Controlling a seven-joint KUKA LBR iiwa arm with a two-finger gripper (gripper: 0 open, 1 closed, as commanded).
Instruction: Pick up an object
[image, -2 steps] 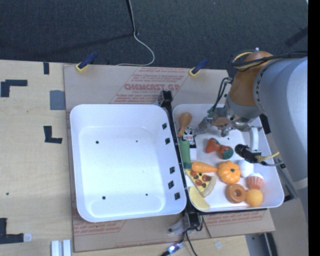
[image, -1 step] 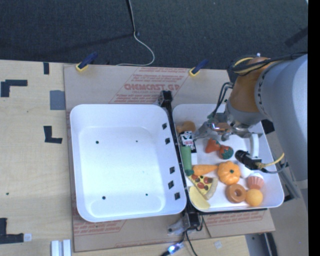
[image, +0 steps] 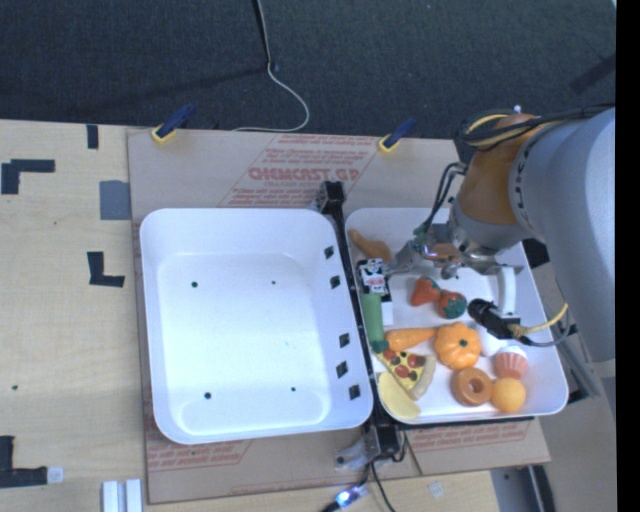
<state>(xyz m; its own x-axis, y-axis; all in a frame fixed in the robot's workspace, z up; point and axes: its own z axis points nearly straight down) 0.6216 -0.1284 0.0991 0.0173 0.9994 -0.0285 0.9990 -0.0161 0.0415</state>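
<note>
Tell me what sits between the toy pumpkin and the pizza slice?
In the camera view, a toy carrot lies between the pumpkin and the pizza slice.

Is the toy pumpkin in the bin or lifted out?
In. The pumpkin rests in the right bin among other toy foods.
</note>
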